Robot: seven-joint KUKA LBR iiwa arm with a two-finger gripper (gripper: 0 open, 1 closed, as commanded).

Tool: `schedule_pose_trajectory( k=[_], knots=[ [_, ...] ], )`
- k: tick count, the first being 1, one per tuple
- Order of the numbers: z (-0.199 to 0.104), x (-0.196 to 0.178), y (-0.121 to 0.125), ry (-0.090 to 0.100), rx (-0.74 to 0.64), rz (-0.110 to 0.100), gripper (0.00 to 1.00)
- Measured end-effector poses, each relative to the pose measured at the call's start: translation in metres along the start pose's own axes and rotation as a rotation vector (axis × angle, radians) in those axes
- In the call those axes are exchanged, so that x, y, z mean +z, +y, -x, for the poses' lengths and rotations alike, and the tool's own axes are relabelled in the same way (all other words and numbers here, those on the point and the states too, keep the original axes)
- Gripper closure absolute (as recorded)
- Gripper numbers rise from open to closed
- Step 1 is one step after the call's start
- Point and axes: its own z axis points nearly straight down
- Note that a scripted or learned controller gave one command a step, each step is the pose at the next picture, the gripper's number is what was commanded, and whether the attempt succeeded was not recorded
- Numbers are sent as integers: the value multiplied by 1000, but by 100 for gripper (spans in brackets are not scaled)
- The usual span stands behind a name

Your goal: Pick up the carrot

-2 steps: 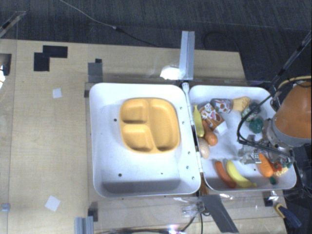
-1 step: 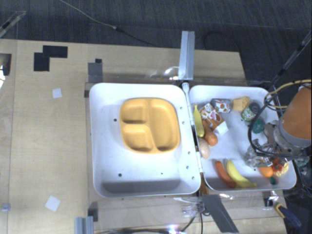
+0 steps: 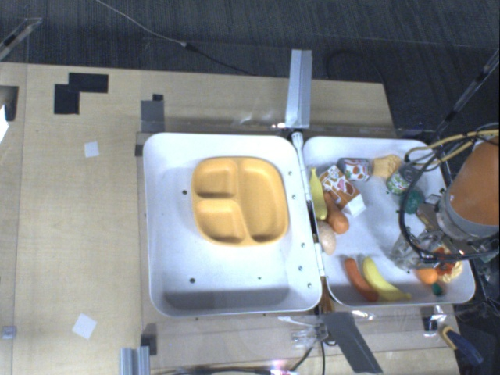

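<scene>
Pale wooden surface [image 3: 70, 233] carries both bins, and I see my tool [image 3: 426, 250] low in the right bin [image 3: 375, 148] at about four o'clock; I cannot tell its state (cables crowd it). My guess: the carrot [image 3: 431, 275] lies just beneath, at five o'clock, not lifted. The grasp remains.

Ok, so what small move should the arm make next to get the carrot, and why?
Probably a short nudge toward the bin's near right corner before lowering. The small orange carrot with a green tip lies in that corner of the right shallow white bin, and the gripper appears just to the camera's left of it, not centred over it.
</scene>
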Motion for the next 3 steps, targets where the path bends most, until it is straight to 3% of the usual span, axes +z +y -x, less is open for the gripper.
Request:
schedule_pose_trajectory(
  k=[1,3],
  knots=[
    [1,1,-5,1,-184,6,100],
    [-7,0,2,-5,-751,2,100]
  ],
)
